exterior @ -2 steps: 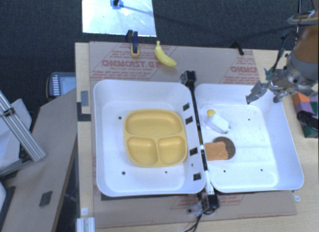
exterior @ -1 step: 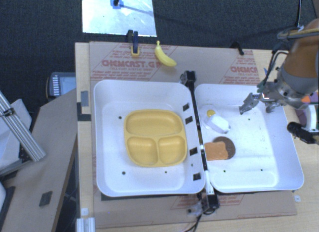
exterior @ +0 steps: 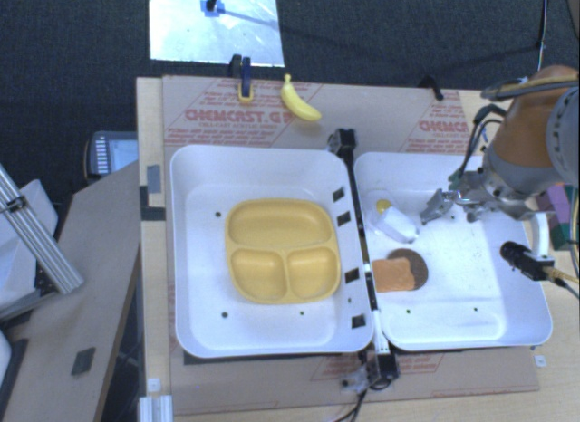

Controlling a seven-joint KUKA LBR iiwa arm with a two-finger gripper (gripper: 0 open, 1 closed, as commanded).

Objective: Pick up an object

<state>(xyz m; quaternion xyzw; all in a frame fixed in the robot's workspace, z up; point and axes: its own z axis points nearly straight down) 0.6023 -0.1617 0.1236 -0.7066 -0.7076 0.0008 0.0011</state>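
The gripper (exterior: 441,205) hangs over the right bin (exterior: 471,321), fingers seemingly apart and holding nothing, though it's hard to tell. Just left of it lies a white object (exterior: 396,224); below that, an orange sponge (exterior: 392,275). A yellow tray (exterior: 276,250) fills the left bin (exterior: 195,230).

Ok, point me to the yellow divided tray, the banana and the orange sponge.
yellow divided tray (exterior: 281,250), camera view, on the ridge where its compartments meet.
banana (exterior: 300,103), camera view, mid-length on its curved body.
orange sponge (exterior: 392,275), camera view, centre of its top face.
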